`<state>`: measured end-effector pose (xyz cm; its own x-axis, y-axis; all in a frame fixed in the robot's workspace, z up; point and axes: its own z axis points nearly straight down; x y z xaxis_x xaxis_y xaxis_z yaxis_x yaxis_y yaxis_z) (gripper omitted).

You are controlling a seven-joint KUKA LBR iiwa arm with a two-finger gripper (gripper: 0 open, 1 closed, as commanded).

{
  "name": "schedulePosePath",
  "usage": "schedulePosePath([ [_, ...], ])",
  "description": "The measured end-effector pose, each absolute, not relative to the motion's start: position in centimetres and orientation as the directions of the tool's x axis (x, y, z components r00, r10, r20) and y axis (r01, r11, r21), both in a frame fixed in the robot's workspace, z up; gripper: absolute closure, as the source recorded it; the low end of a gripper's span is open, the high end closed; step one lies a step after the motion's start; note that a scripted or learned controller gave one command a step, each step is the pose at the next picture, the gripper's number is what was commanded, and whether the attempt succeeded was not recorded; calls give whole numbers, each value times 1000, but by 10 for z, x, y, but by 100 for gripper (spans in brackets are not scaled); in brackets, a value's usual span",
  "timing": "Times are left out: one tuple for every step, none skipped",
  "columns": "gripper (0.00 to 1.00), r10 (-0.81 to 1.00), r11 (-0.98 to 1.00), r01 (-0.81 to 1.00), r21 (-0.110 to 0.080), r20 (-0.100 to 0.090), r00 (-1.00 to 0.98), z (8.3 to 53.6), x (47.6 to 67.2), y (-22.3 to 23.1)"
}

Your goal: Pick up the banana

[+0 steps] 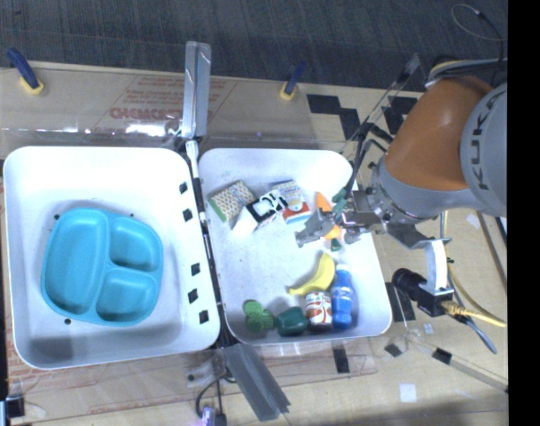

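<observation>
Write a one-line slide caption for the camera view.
KUKA arm's tool poised in the right bin just above the banana, amid small items; a blue divided tray sits in the left bin.

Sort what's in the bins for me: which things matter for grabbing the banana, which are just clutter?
Job:
yellow curved banana, right bin
robot's hand, above it

Clutter:
blue plastic bottle
small red-and-white can
two green lumps
small printed cartons
light-blue divided plastic tray, left bin

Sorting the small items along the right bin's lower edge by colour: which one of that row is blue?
The blue bottle, at the row's right end, just right of the red-and-white can and beside the banana. The two items left of the can are green.
</observation>
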<state>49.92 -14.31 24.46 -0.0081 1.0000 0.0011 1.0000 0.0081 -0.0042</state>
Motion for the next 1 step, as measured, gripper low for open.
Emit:
schedulePosePath([
  [0, 1000, 31, 1000, -4, 1, -31, 109, 476, -175],
])
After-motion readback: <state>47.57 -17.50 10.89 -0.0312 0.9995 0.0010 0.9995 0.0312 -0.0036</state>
